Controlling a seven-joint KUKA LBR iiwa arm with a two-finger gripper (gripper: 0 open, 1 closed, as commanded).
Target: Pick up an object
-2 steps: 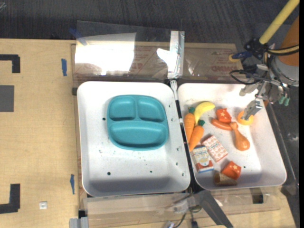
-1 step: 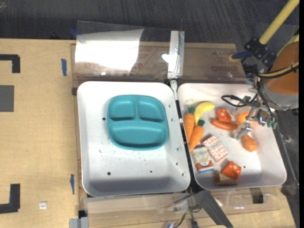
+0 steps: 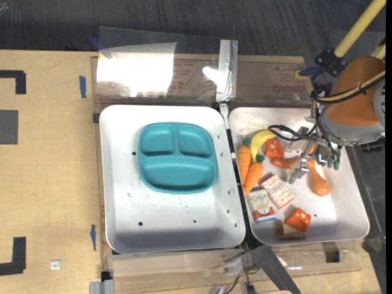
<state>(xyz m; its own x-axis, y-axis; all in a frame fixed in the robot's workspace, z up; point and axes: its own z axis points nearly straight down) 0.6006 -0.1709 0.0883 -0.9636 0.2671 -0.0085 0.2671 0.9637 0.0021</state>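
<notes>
Hovering low over the right bin, your gripper sits among toys, positioned to grab; grip state unclear.

Toy foods in right bin

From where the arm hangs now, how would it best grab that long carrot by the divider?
Probably around the middle of the carrot, coming straight down with the fingers closing across its narrow width. It lies flat and lengthwise along the left wall of the right bin. A small carton crowds its lower end, so mid-body looks freer.
</notes>
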